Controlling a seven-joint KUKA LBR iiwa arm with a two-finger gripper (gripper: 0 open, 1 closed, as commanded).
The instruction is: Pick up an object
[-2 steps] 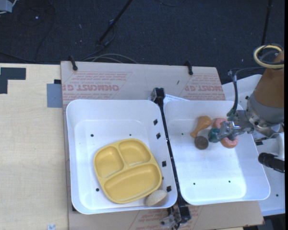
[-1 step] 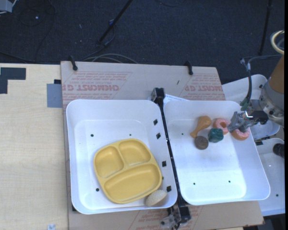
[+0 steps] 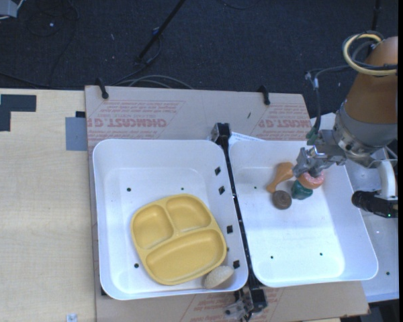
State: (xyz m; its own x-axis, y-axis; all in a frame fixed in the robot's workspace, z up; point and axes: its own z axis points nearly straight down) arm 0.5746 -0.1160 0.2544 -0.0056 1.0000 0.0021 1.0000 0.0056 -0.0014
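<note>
Gripper (image 3: pixel 311 168) is positioned low over the right bin (image 3: pixel 352 263), at its upper right part, directly above a small cluster of objects. Whether it is spread or pressed together cannot be told from the camera view.

Progress: judged incomplete. No object is seen lifted clear; everything appears to rest on the bin floor, so the pick itself remains to be done, followed by the lift.

Candidate objects, placed relative to the gripper: a pink ring-shaped piece (image 3: pixel 314 178) lies immediately beneath it, possibly touching. A teal object (image 3: pixel 301 191) sits just below and slightly left. An orange piece (image 3: pixel 281 176) lies beside it to the left, and a brown rounded object (image 3: pixel 282 200) lies below-left, near but apart.

Elsewhere: the left bin (image 3: pixel 114 180) holds a yellow divided plate (image 3: pixel 178 237) and a beige object (image 3: pixel 219 277), well apart from the gripper.
</note>
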